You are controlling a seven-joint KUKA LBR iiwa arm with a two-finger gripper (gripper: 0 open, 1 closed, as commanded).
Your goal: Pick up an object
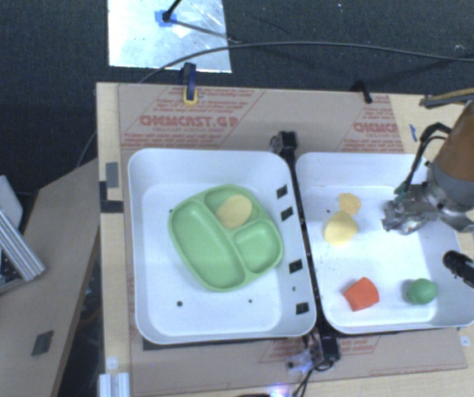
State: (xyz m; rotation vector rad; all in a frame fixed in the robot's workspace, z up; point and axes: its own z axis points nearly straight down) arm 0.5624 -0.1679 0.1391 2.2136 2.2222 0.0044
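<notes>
Camera view showed the right bin w/ four loose candidates for the pick: a pale yellow lump near centre-left, a smaller yellow piece just beside it at 12 o'clock, an orange block at approx 6 o'clock, and a green ball at approx 4 o'clock, well apart from the yellow pair. Task named no specific item, so any of these probably counted. Gripper sat low over the bin floor at 3 o'clock from the pale yellow lump, near but apart from it; nothing was visible between its tips, so it held nothing. How wide it stood I couldn't tell, the metal being too blurred and small. Judging by pos'n, the yellow lump was the likeliest target, being the closest thing, though the tool wasn't centred over it. Arm came in from 3 o'clock, which prob. explained why the items on that side were the ones in reach. Left bin held a green divided plate w/ a yellowish item in its 1 o'clock compartment. Both bins rested on a cardboard sheet, clamped at 12 o'clock, presumably to keep the setup from sliding.
</notes>
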